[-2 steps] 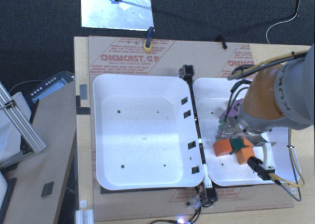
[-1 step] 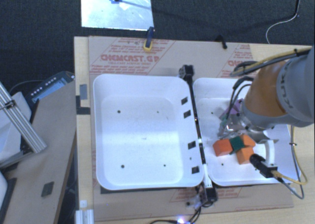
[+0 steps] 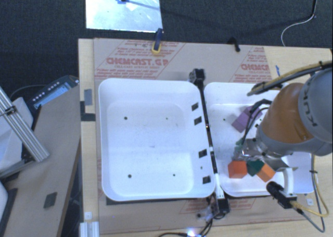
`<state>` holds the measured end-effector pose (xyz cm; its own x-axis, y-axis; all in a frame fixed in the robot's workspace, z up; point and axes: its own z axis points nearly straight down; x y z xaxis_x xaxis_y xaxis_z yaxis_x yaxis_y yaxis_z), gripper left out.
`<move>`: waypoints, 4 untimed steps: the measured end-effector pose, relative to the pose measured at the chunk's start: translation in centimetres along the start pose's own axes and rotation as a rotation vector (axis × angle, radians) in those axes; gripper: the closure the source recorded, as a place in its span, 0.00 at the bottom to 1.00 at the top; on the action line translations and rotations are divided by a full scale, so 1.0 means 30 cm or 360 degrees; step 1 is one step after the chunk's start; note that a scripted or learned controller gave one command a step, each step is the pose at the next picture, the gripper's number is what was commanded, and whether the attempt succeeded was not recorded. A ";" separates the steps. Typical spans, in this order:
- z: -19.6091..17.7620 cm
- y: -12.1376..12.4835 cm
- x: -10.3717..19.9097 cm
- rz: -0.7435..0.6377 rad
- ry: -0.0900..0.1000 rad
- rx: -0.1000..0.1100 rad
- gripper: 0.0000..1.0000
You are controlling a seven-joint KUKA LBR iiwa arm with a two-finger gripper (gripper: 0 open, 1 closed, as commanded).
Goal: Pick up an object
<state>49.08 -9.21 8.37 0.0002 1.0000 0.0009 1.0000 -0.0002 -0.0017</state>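
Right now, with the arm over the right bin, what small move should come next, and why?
Probably a short, straight descent: the gripper hovers directly above the clustered orange block and green block near the right bin's front edge, while the purple block lies apart, farther back.

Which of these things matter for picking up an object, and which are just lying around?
For the job:
- claw, low in the right bin
- red-orange block
- dark green block
- orange block
- purple block

Just lying about:
- left bin
- cardboard sheet
- shiny metal plate
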 end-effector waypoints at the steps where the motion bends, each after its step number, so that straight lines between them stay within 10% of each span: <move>1: -0.004 0.122 0.003 -0.0008 -0.0003 -0.0010 1.00; 2: -0.482 0.187 0.009 -0.0010 -0.0006 -0.0033 1.00; 3: -1.009 0.209 0.225 -0.0020 0.0001 -0.0037 1.00; 4: -0.810 0.455 0.205 -0.0010 -0.0003 -0.0004 1.00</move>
<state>62.76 -3.09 32.65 -0.0063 1.0000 -0.0010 1.0000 0.0063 0.0009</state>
